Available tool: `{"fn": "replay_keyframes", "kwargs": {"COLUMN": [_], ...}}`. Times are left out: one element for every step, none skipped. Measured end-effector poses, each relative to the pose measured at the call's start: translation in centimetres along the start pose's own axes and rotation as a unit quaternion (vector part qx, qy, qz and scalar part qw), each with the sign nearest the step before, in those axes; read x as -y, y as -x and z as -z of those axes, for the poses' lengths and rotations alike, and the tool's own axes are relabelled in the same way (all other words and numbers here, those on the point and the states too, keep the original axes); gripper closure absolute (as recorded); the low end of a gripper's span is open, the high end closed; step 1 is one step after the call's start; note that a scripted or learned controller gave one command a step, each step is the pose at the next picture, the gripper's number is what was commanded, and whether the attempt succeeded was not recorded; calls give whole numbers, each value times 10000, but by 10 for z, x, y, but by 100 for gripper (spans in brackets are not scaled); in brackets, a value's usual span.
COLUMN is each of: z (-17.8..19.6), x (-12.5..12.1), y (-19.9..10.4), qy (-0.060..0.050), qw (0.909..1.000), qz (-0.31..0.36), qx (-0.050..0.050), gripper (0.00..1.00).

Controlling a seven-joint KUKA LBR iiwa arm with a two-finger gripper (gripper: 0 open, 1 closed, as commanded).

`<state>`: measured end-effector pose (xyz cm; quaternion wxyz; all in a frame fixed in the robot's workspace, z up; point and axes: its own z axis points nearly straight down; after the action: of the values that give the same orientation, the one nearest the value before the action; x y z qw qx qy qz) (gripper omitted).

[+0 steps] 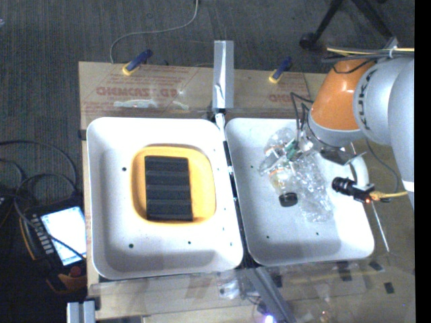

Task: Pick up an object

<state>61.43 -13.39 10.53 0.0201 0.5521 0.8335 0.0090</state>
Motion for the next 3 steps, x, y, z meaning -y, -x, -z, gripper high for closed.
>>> {"fn": "replay_keyframes", "kwargs": {"z": [0, -1, 9], "x": [-4, -7, -8], "y": [6, 22, 21], "qy": [-35, -35, -21], "qw": [9997, 9993, 9993], "qz": [220, 366, 366], "qx": [-21, -10, -9], "gripper": [0, 0, 100]}}
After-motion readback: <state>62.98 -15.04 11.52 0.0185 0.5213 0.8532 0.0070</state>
